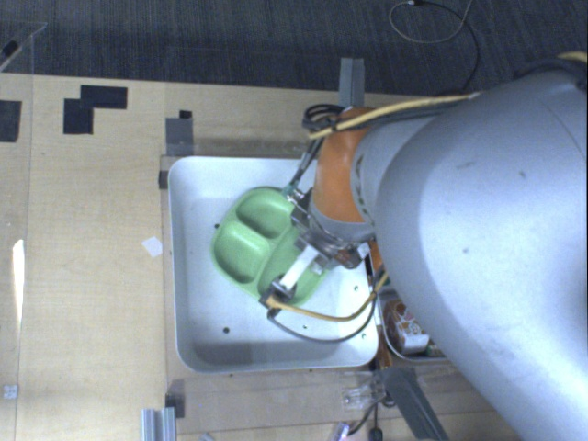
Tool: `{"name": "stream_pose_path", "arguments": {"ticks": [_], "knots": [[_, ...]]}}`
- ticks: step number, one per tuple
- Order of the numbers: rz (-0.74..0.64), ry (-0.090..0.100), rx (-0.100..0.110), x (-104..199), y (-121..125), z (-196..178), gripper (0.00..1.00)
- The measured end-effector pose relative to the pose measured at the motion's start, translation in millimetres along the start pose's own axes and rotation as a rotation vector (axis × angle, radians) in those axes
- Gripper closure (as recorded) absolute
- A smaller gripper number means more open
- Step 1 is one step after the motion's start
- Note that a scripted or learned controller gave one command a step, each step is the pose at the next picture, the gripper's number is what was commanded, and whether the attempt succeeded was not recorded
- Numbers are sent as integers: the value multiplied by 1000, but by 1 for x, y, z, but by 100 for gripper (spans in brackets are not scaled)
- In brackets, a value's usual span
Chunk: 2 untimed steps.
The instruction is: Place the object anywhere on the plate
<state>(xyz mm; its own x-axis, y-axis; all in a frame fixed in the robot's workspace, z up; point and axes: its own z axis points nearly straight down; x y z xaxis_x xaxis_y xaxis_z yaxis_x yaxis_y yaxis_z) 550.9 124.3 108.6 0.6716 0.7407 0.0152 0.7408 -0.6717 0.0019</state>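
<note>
Green plate [250, 237] is lying in the left white bin [197, 333] — the gripper [310, 239] is hovering over its right side, grip impossible to tell — while a brownish thing [404, 324] is peeking out just right of that bin.

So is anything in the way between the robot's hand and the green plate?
Nothing that I can see. The hand hangs right over the near edge of the green plate, which lies in the white bin, with nothing between them. Whether it carries anything, I cannot tell.
</note>
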Motion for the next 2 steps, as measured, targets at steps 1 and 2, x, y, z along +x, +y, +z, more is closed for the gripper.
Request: {"name": "stream_pose_path", "arguments": {"ticks": [1, 2], "knots": [[0, 2, 2, 1, 0, -10, 100], [-160, -13, 2, 53, 51, -48, 100]]}}
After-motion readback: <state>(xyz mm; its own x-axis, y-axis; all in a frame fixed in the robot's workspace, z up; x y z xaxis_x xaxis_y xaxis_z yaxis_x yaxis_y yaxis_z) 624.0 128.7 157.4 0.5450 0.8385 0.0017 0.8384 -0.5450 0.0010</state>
